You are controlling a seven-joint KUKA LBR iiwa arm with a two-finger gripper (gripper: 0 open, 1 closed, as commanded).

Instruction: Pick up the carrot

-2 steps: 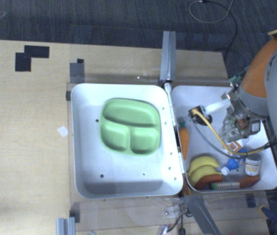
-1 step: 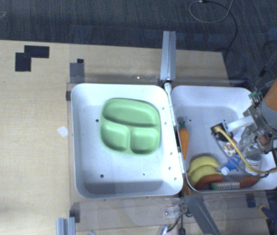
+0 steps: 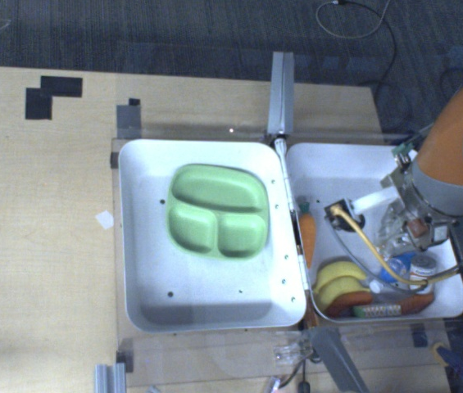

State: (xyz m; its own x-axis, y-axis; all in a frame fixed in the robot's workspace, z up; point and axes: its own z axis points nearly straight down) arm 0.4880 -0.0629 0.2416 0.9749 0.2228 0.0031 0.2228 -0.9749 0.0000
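light: even, bright | shadows: soft | focus: slightly blurred

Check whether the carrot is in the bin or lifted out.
In the bin: the carrot lies along the right bin's left wall, apart from the pincer.

carrot (image 3: pixel 306 234) against right bin's (image 3: pixel 329 166) left wall

Place: you are looking at a robotics lab.
Bench (image 3: pixel 51 219): plain wood, black markers.
Bins (image 3: pixel 145 244): two, white, on metal brackets.
Floor (image 3: pixel 174 15): dark carpet, loose cable (image 3: pixel 362 11).
Arm (image 3: pixel 460 150): industrial, grey and orange.
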